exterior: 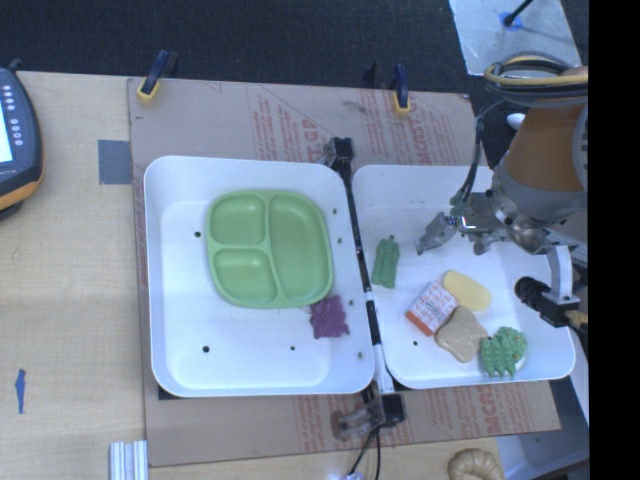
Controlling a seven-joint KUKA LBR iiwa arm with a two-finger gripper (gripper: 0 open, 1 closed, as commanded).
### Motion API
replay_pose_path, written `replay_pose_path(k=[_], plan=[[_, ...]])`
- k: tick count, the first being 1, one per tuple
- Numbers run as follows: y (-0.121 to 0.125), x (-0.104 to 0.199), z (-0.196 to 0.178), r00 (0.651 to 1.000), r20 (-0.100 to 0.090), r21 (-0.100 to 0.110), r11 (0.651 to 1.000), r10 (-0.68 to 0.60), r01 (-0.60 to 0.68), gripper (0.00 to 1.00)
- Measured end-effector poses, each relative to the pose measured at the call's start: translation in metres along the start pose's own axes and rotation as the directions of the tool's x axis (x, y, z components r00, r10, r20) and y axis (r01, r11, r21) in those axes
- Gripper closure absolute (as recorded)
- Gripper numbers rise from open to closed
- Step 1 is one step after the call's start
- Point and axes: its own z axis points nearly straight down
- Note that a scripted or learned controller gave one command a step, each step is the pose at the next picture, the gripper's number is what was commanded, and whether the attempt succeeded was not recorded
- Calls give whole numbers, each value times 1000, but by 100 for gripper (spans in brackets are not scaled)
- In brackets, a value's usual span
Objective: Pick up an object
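Pale wood makes up the bench (70,298), with a brown cardboard sheet (250,118) laid over its middle and dark carpet beyond its far edge. At the far left edge a handheld control pendant (15,133) rests on the wood, and a grey square of tape (114,161) sits just right of it, beside the cardboard. Yellow and blue clamps (155,76) pin the cardboard's far edge. On the sheet the left bin (165,358) holds a green three-compartment plate (270,248), tilted slightly, and a small purple object (328,317) lies just off the plate's near right corner, close to the bin's right wall. A black divider bar (352,228) runs between the two bins. In the right bin (400,193), near its left wall, a green pickle-shaped object (385,262) lies roughly upright in the view. Farther right, toward the near side, sit a red and white packet (431,308), a yellow oval object (467,290) just beyond it, a tan bread-like slice (461,336) touching the packet, and a bumpy green object (503,351) at the near right corner. The end effector (440,233) hangs over the far part of the right bin, apart from all these objects, its fingers spread with nothing between them, and the grey arm with its orange band (545,158) rises behind it at the right.
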Motion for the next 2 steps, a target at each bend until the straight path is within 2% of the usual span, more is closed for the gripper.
replay_pose_path(k=[1, 2], plan=[[-58, -17, 86, 1000, -1, 3, 1000, 12, -12, 0], [-58, -18, 75, 1000, 2, 7, 1000, 7, -7, 100]])
